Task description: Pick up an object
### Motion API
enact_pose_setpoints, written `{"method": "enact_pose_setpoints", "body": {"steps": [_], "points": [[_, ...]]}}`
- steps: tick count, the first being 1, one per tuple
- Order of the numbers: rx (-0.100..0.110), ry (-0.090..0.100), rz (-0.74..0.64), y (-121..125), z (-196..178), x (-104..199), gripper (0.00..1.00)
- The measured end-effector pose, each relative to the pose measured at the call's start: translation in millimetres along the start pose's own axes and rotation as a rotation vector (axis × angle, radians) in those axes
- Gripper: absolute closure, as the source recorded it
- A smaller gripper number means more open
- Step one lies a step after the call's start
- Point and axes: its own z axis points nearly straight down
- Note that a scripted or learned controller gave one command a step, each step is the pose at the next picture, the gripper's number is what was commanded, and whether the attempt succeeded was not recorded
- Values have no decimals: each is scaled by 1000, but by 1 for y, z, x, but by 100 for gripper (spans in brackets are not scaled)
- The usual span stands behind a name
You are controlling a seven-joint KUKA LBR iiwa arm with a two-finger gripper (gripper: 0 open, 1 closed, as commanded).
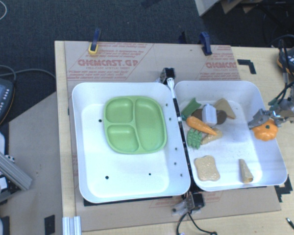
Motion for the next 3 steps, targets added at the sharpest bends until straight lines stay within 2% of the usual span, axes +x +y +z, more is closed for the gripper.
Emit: {"method": "enact_pose_setpoints", "body": {"steps": [1, 2, 3], "points": [[1, 1, -1, 1, -36, -1, 100], [8, 7, -6, 10, -29, 60, 100], [4, 5, -7, 23, -37, 122, 100]]}}
